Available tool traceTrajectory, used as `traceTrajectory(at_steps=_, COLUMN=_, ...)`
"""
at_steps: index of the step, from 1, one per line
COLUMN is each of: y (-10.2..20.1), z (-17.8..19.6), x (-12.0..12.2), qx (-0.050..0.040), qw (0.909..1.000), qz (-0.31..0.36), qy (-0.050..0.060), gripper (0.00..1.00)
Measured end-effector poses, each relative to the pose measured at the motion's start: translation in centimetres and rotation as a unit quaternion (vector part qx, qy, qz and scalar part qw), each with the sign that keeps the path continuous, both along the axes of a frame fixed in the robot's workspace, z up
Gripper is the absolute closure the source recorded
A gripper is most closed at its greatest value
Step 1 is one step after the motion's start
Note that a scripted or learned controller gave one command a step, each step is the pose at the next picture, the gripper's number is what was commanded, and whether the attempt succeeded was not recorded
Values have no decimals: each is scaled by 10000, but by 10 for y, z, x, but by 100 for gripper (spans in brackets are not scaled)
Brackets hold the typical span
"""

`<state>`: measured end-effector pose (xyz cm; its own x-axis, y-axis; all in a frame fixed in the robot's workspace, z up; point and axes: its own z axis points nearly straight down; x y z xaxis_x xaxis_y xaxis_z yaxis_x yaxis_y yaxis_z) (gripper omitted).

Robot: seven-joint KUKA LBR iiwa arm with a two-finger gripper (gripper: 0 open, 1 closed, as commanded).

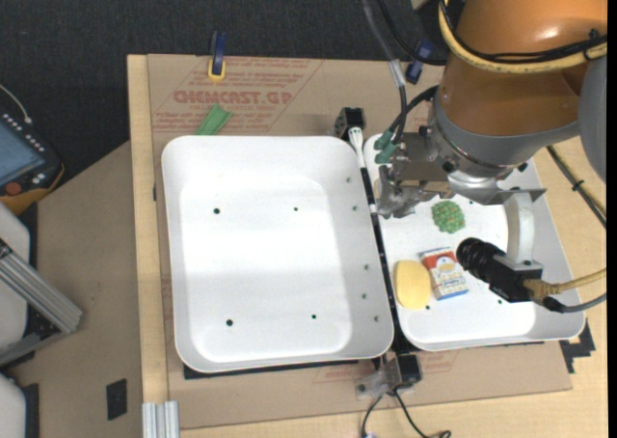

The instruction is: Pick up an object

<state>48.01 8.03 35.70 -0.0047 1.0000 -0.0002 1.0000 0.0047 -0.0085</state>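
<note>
My gripper (pixel 395 197) hangs low over the back left part of the right bin (pixel 482 330), close to the divide between the two bins. A green knobbly ball (pixel 447 215) lies just to its right. Nearer the front sit a pale yellow rounded object (pixel 412 284) and a small red and white box (pixel 444 272), touching each other. Nothing shows between the fingers. The arm's large orange and grey body covers the bin's back right.
The left bin (pixel 183 233) sits beside the right one on a cardboard sheet. A green strip (pixel 213 120) and a blue and yellow clip (pixel 218 58) lie on the cardboard behind the left bin.
</note>
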Motion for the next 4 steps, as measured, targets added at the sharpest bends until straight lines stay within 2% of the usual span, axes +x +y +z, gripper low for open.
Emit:
traceTrajectory(at_steps=1, y=41, z=105, x=0, qx=23, qw=9999, qz=4, qy=-109, gripper=100)
traceTrajectory(at_steps=2, y=71, z=19, x=-2, qx=-11, qw=10000, qz=-7, qy=5, gripper=100)
traceTrajectory(at_steps=3, y=38, z=-29, x=-1, qx=-11, qw=10000, qz=-46, qy=-4, gripper=100)
traceTrajectory(at_steps=4, y=-54, z=20, x=0, qx=-11, qw=9999, qz=-76, qy=-79, gripper=100)
